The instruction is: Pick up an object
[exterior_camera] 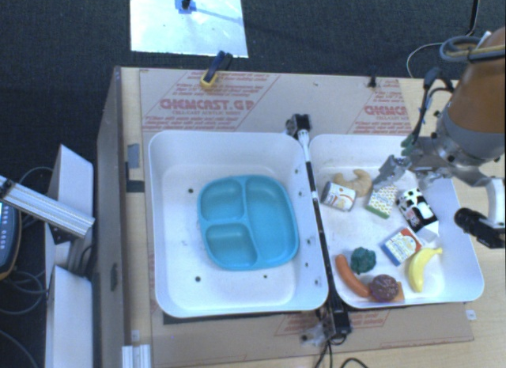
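Note:
The right bin (pixel 466 283) holds several small items. Among them are a green speckled block (pixel 382 199), a black-and-white patterned piece (pixel 417 209), a small can (pixel 338 196) and a beige pastry shape (pixel 353 180). Nearer the front lie a blue and orange box (pixel 400 245), a banana (pixel 421 267), a dark green broccoli (pixel 363 259), a carrot (pixel 350 275) and a reddish-brown lump (pixel 385 287). My gripper (pixel 390 172) hangs just above the upper edge of the green block, with the arm coming in from the right. Nothing is visibly held.
The left bin (pixel 170 200) contains a blue divided plate (pixel 247 221). A black clip (pixel 299 126) sits at the top of the wall between the bins. A yellow-handled tool (pixel 213 73) lies on the board behind the bins.

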Controlling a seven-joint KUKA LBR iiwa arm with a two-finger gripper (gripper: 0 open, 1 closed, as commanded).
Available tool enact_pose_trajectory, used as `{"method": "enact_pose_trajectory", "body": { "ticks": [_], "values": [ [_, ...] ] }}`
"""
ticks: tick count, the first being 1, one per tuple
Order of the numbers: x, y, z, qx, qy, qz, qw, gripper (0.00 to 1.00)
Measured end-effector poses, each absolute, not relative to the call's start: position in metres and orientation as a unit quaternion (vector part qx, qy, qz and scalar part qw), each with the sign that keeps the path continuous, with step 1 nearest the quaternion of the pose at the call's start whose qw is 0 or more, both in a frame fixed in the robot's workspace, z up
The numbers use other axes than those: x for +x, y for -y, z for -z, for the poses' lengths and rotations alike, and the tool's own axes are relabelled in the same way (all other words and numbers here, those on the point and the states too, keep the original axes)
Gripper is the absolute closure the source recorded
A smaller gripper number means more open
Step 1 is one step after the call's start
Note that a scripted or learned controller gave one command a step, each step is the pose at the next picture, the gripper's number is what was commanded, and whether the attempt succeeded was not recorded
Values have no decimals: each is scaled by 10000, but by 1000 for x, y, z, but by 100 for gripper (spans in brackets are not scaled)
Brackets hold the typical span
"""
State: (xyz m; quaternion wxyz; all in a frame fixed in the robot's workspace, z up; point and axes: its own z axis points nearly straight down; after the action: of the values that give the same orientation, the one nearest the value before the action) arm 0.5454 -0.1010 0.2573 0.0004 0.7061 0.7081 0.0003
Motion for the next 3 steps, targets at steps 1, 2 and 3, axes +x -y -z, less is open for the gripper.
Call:
{"method": "enact_pose_trajectory", "body": {
  "ticks": [1,2,3],
  "values": [
    [634,166,-222,7067,-7075,2,8,0],
    [594,145,-111,7066,-7076,-8,11,0],
    [592,161,-95,7057,-7085,-12,13,0]
  ]
}}
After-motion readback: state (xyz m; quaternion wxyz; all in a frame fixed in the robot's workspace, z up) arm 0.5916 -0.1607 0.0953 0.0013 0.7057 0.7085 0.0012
